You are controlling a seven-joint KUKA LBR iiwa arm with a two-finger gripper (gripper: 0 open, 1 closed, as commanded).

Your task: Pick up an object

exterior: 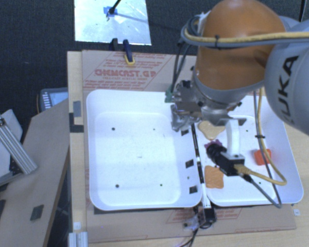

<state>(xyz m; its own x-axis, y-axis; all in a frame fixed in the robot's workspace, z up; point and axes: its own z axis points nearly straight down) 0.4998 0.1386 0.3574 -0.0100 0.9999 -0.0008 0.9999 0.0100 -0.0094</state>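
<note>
The grey arm with its orange band hangs over the seam between the two shallow white bins, left and right. Its claw sits low at the right bin's left edge; whether anything is caught there I cannot tell. In the right bin lie a tan flat piece, a round orange-brown disc, and a small orange block, its long axis running roughly up the view.
</note>
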